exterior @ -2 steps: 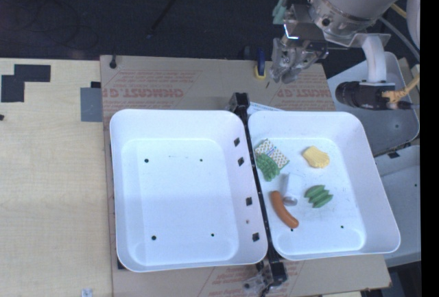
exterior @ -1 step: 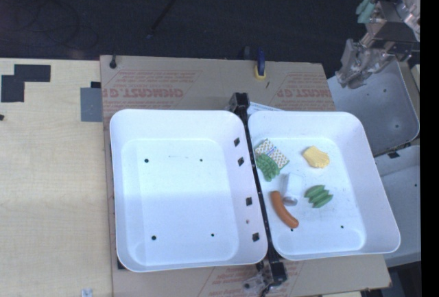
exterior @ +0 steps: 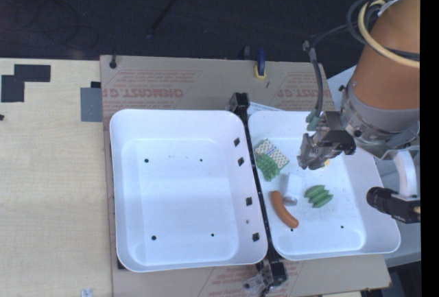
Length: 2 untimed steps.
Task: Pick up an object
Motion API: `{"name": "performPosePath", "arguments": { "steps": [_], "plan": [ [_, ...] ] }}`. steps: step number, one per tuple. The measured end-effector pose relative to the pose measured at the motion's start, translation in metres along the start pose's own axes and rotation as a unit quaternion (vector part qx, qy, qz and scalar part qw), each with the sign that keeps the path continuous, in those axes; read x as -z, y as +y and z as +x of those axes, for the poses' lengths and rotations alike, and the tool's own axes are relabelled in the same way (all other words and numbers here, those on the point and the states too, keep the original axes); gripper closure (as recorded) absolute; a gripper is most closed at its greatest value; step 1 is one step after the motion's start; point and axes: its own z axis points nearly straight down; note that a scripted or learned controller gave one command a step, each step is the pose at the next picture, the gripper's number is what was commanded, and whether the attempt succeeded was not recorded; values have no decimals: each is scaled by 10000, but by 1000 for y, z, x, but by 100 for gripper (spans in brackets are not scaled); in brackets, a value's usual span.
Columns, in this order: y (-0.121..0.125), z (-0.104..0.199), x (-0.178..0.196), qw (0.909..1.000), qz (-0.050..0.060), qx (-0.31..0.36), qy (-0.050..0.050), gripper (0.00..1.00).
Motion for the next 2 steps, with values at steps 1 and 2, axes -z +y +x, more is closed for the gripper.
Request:
{"name": "performPosePath", "arguments": {
  "steps": [1,2],
  "plan": [
    [-7,71,46,9999,-104,45,11,100],
    [-7,68,54,10000,-79,25,-4,100]
  ]
}}
